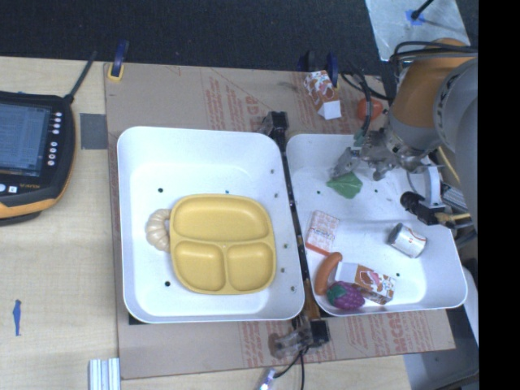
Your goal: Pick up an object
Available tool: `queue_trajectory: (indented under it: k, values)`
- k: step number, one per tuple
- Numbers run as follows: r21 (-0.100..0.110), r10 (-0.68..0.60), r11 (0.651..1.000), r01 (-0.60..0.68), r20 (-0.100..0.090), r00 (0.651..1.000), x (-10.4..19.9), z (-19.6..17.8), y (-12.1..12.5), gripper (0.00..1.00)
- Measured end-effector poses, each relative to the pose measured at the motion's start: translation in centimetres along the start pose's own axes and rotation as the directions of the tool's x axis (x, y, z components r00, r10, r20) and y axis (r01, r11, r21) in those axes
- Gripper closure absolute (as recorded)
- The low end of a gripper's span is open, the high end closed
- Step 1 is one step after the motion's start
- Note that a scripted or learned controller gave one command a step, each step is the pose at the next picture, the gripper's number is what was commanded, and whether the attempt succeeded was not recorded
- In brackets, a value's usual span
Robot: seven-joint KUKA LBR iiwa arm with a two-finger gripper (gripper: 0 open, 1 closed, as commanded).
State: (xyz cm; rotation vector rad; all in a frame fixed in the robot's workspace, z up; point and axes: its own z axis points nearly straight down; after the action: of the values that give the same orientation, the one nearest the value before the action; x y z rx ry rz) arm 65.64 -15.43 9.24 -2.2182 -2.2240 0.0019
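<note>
My gripper (358,169) hangs over the far part of the right bin (439,291), its fingers open. A green, leaf-like piece (346,186) lies on the bin floor just in front of the fingertips, not between them. Also in this bin are a pink and white packet (322,231), a silver can (406,240) on its side, a red sausage (327,272), a purple grape bunch (347,296) and a red and white box (374,283).
The left bin (138,161) holds a yellow divided plate (221,243) with a beige bulb (158,228) at its left edge. A small carton (322,93) stands behind the bins. A control pendant (28,149) lies on the bench at far left.
</note>
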Motion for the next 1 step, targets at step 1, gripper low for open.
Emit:
queue_trajectory:
  k: [1]
  values:
    - [0.004, -0.003, 1.000, 0.003, 0.000, 1.000, 5.63, 0.06, -0.01, 0.00]
